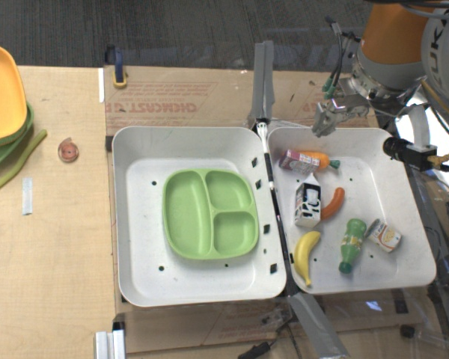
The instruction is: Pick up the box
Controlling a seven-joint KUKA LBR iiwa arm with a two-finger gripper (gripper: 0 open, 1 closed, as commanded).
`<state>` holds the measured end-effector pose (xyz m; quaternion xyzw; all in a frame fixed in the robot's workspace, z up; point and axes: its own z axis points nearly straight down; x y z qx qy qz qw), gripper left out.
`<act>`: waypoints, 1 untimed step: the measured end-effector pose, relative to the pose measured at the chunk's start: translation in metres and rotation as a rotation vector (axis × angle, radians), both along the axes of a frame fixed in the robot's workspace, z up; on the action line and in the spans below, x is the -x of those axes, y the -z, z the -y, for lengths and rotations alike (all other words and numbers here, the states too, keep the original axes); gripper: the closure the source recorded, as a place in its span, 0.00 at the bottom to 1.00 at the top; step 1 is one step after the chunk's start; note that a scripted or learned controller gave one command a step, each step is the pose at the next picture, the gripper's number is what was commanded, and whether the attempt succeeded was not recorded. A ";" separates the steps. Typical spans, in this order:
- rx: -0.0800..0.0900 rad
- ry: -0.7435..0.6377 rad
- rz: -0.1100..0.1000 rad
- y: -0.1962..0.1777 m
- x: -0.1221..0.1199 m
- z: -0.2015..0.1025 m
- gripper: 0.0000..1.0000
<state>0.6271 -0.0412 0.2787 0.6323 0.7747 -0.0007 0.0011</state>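
Reversed red lettering that seems to read "CHEMCZYL" runs across the brown cardboard sheet [179, 99] lying behind the two bins; smaller print around it is too faint to read. The small white carton box with black printing [308, 204] shows dark marks on its face, but no word can be made out.

That box lies in the right white plastic bin [404, 275], near the bin's left wall and roughly midway front to back. Its long axis runs front to back, tilted a little, with the narrower top end toward the far rim. A curved orange sausage-like toy [332, 203] touches its right side, a yellow banana [305, 254] sits just in front of it, and a small bottle with an orange body and pink label [307, 159] lies crosswise just behind it. A green bottle [350, 244] and a small white-and-yellow carton [385, 236] lie further right, leaving open floor along the bin's right and far-right portions.

The metal claw [325, 118] hangs over the far-left rim of the right bin, apart from the box, holding nothing; whether its fingers are spread or closed I cannot tell.

The left white bin [127, 223] holds a green three-compartment plate [209, 214]. On the wooden tabletop [52, 260], stacked yellow and green dishes [4, 111] sit at the left edge.
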 end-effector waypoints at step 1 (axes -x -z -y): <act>0.000 0.202 -0.002 0.019 -0.010 0.045 1.00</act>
